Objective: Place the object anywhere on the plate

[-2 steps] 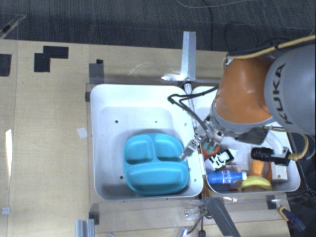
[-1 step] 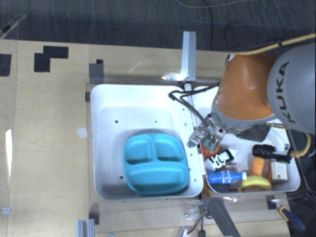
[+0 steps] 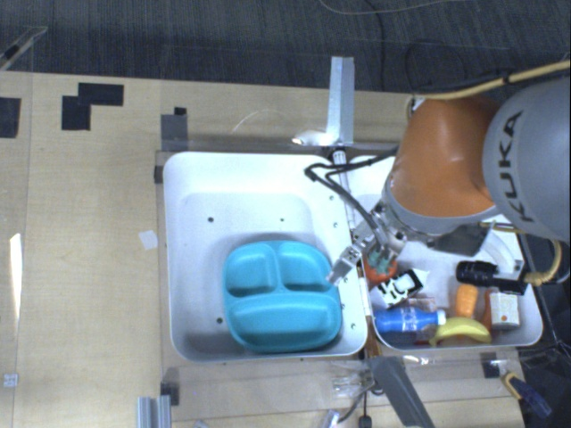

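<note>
The blue plate [image 3: 281, 292] lies in the left bin [image 3: 192, 239], toward its 5 o'clock corner. The tool [image 3: 361, 259] hangs over the wall between the bins, at the plate's 3 o'clock rim. Whether it is spread or pressed together cannot be told. A small green-and-red object [image 3: 383, 259] sits against the tool's 3 o'clock side, in the right bin [image 3: 535, 328]. At 5 o'clock from the tool lie a blue bottle [image 3: 409, 319] and a banana [image 3: 462, 332].

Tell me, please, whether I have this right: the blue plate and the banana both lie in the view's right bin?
Not quite. The banana does lie in the right bin, but the plate lies in the left bin, as the camera view shows.
</note>
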Tool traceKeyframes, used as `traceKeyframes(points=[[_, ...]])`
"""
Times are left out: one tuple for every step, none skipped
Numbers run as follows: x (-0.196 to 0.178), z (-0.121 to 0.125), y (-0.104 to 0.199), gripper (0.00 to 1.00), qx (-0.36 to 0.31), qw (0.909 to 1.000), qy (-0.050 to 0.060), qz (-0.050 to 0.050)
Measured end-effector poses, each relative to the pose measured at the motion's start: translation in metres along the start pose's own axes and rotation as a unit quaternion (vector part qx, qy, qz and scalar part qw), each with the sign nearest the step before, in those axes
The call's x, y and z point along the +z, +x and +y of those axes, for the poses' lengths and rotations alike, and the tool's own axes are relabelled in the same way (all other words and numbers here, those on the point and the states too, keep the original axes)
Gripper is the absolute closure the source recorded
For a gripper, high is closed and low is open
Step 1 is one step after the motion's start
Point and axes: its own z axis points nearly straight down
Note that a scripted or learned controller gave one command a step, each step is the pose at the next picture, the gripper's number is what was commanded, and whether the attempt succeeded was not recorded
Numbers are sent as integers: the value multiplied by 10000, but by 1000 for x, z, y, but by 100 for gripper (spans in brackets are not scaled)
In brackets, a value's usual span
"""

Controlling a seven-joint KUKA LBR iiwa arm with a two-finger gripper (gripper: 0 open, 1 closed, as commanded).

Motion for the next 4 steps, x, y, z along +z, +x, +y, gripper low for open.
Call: traceKeyframes(points=[[0, 0, 0, 0, 0, 10000, 0, 0], [-38, 47, 47, 0, -2087, 9779, 46, 62], [-50, 49, 46, 100, -2092, 9779, 14, 30], [-50, 49, 46, 0, -2092, 9779, 15, 31]])
